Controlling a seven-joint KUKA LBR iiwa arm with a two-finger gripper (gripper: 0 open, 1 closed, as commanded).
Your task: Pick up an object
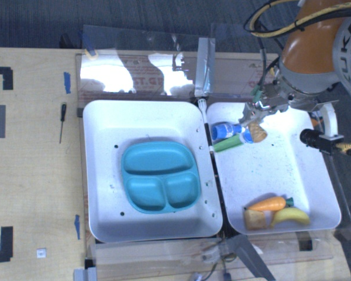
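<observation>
My gripper (251, 119) reaches down into the back left part of the right bin (316, 174). Its tip is right over a small cluster: a blue bottle-like object (224, 131) lying on its side, a green stick (227, 145) under it, and a brown lump (258, 135) at the bottle's right end. The tip touches or nearly touches the bottle's right end and the brown lump; the view does not settle which. At the bin's front lie an orange carrot (268, 204), a yellow banana (292, 216) and a tan bread piece (255, 219).
The left bin (99, 127) holds a blue divided plate (159, 175). A clear panel (202, 69) stands behind the ridge between the bins. The arm's orange band (316, 25) and cables hang over the right bin's back right corner.
</observation>
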